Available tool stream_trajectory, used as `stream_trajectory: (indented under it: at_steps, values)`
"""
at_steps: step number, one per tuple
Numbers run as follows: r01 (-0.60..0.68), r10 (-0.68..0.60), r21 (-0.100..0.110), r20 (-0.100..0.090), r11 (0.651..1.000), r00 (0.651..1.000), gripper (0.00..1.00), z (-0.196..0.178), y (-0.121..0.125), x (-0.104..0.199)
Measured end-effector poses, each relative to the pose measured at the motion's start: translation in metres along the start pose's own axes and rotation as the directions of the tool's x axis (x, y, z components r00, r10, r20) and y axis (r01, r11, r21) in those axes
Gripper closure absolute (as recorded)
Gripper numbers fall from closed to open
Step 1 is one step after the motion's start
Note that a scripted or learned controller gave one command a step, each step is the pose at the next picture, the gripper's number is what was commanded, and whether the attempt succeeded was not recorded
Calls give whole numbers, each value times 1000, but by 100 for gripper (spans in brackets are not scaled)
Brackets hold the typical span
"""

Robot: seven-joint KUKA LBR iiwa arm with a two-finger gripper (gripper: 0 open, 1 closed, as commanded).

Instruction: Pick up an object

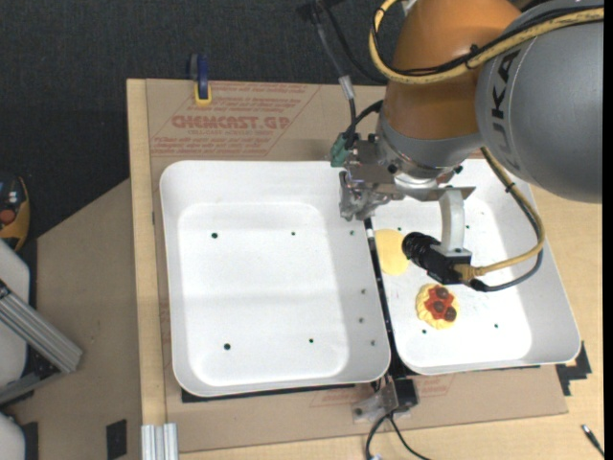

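At the lower centre of the frame, cabling and a small clamp sat at the bins' near edge. The shallow white plastic left bin showed only small dark dots on its floor. The shallow white plastic right bin held a small yellow object with a red patch and, beyond it, a pale yellow rounded piece. Above these hung the grey arm's gripper; its claw state could not be told. Brown cardboard sheeting lay farthest.
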State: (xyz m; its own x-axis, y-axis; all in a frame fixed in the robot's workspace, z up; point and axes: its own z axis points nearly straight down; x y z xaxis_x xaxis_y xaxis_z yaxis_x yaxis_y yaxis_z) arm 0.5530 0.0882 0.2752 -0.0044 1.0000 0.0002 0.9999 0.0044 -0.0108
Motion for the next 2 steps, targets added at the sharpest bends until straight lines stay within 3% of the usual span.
stream_trajectory:
  at_steps: [1, 2]
  values:
    - [1, -1, -27, -4, 1000, 1000, 100, -120, 14, 32]
    - [3, -3, 0, 0, 1000, 1000, 100, -33, 5, 96]
